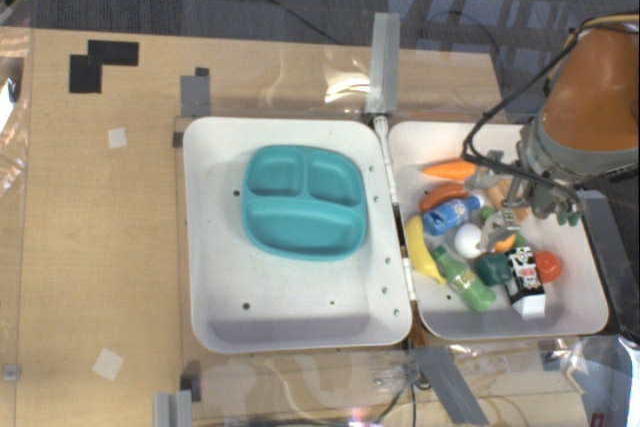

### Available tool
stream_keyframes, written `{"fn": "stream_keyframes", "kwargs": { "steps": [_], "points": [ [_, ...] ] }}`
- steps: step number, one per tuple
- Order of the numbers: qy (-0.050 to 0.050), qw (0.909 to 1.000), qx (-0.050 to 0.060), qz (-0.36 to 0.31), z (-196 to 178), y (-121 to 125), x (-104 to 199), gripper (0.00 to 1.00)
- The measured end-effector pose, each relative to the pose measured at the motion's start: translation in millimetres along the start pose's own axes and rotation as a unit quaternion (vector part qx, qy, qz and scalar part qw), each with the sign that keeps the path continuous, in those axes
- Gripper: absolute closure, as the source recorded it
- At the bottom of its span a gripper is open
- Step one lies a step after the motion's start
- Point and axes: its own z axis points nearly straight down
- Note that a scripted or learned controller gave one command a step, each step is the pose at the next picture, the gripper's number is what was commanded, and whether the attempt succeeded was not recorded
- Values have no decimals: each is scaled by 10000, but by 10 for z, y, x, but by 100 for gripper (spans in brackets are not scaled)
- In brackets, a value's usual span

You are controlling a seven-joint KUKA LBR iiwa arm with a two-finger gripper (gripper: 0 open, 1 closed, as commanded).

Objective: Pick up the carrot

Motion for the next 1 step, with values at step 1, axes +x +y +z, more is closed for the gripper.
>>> {"fn": "stream_keyframes", "kwargs": {
  "steps": [1],
  "points": [
    [-42,10000,13,38,1038,-408,-407,0]
  ]
}}
